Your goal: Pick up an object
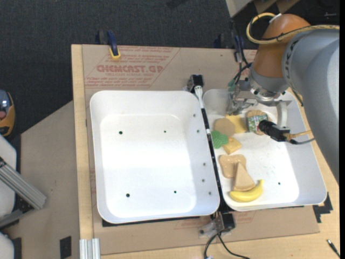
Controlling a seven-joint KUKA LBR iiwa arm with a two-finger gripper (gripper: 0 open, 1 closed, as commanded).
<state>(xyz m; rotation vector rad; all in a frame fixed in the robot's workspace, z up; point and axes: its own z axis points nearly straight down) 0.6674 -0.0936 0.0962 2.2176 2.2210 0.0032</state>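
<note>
Gripper (237, 104) is low at the far end of the right bin (285, 169), pointing down. From this angle I can't tell if it's wide or narrow, and I see nothing held in it.

Candidates run in a cluster along the bin's left wall:
- Closest is a tan round piece (225, 125), just beside the gripper on the near side.
- A small green patterned item (253, 122) sits next to that.
- Further toward me are a green piece (219, 140) touching a yellow block (233, 146), two tan slabs (237, 171) overlapping, and a banana (247, 192) at the near end.

The left bin (145, 155) has nothing for me.

Risks, my read:
- The gripper sits close to the bin's far corner, so a descent here could meet the wall or bare floor and close on nothing.
- The tan round piece looks broad and low, so it may slip out sideways.
- Pieces touch each other, so a grab could catch two or shove a neighbour away.
- The arm (280, 42) blocks my view of the contact, so a miss would be hard to spot.
</note>
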